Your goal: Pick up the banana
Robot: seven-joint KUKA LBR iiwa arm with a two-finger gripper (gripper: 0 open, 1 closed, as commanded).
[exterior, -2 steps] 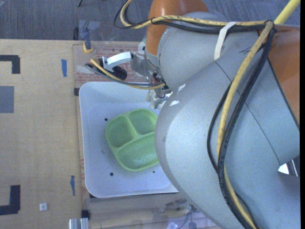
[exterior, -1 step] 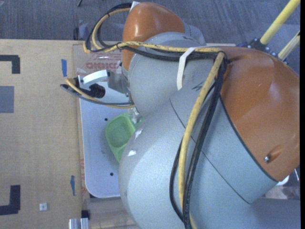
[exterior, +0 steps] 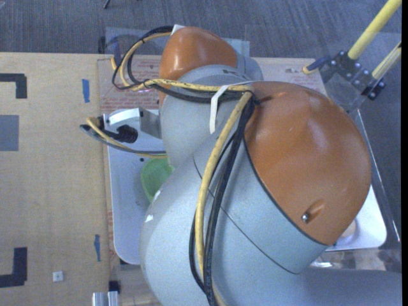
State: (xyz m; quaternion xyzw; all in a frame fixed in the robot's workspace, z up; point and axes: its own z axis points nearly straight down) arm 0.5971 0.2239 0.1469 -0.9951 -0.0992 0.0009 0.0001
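The banana cannot be made out anywhere; the grey arm [exterior: 210, 234] with its orange caps covers the centre and right of the frame. At centre left, a green object [exterior: 155, 176] lies in a white bin [exterior: 121, 196] beside the arm. The gripper's state cannot be told.

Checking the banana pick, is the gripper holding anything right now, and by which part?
Cannot be told: the arm covers most of the white bin, hiding any hold.
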